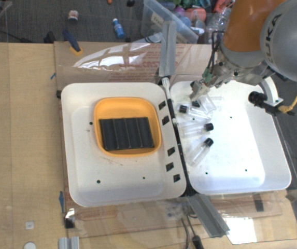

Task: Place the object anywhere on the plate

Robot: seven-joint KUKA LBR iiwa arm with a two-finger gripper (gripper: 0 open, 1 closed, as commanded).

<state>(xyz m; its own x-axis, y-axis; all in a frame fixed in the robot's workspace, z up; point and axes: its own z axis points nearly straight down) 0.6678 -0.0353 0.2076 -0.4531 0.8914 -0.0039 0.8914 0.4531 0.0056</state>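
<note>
My gripper: low over the back left part of the right bin, near the divider between the bins; I cannot tell how my jaws stand, as my own wrist and cabling crowd them.
My arm: comes in from the upper right, orange band above the wrist, hiding the right bin's back edge.
Vials: a loose scatter of clear tubes with black caps on the right bin floor, just below and beside my gripper; several touch or overlap.
Lowest vial: lies apart from the rest, long axis on a slant, black cap toward the upper right.
Hard to make out: the clear bodies nearly vanish against the white floor, so I cannot count them or tell whether one sits between my jaws.
Plate: orange, in the left bin, well apart from the vials.
Black block: ribbed, dark, lying on the plate and covering most of its floor.
In the way: the raised divider and its row of black clips stand between vials and plate.
Behind the bench: a clear tub of coloured toys.
</note>
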